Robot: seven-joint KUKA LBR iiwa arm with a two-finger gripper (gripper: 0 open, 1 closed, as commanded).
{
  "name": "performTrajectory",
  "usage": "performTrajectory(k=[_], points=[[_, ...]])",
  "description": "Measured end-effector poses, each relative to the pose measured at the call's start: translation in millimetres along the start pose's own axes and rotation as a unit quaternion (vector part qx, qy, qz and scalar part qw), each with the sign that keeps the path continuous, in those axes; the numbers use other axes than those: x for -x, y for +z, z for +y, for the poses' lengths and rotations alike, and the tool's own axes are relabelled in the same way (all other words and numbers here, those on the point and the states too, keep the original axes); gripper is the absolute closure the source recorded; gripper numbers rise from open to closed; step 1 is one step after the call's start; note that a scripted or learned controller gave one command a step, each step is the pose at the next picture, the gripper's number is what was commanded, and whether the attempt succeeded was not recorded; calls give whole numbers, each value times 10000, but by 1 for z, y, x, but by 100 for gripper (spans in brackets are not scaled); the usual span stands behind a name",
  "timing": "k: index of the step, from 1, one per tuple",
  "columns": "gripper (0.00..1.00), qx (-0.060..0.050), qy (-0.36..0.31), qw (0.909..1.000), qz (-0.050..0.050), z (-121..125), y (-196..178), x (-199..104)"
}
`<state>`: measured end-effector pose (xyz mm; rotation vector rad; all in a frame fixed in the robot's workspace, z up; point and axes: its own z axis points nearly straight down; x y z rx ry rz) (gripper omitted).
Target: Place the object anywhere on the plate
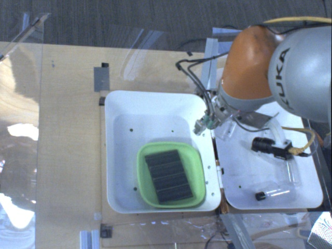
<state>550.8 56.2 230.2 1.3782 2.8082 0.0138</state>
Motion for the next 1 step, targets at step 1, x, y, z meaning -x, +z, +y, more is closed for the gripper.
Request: performTrajectory(k=[1], points=[[100,-41,-814,9967,36,-25,21,-57]])
